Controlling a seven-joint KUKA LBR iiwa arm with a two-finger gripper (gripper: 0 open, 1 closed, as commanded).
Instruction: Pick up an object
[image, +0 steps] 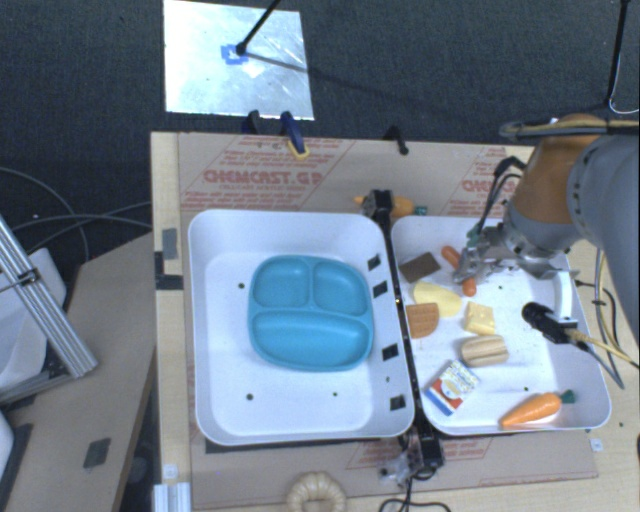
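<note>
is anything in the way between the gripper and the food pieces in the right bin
Nothing visible blocks it. The gripper hangs low over the right bin, beside a small orange piece and the pale yellow piece, with open space around them.

Both white bins (300, 225) look like smooth, slightly glossy plastic. The blue divided plate (308, 311) is matt plastic, and the board (262, 172) at twelve o'clock is printed brown paper.
</note>
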